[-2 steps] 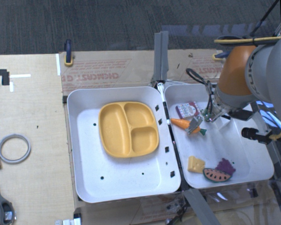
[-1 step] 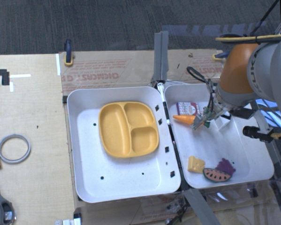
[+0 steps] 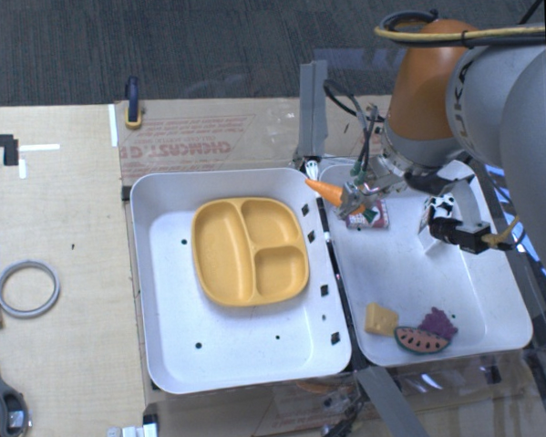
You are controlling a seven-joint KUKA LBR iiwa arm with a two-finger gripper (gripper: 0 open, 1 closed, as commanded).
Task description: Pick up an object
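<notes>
Jaws: seen at the right bin's (image 3: 498,334) upper left, on the gripper (image 3: 361,192); their state cannot be told.
Carrot (image 3: 325,190): seen just left of gripper, at bin divider.
Small packet (image 3: 368,216): just below gripper.
Yellow plate (image 3: 251,251): lies in left bin (image 3: 171,355).

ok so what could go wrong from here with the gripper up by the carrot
The gripper sits over a tight cluster at the far left corner of the right bin: the toy carrot and a small red-and-white item lie close together, so it may nudge both and grasp neither cleanly. The carrot lies against the wall between the bins, so a finger could strike that wall. The carrot's tapered shape may also slip out.
</notes>
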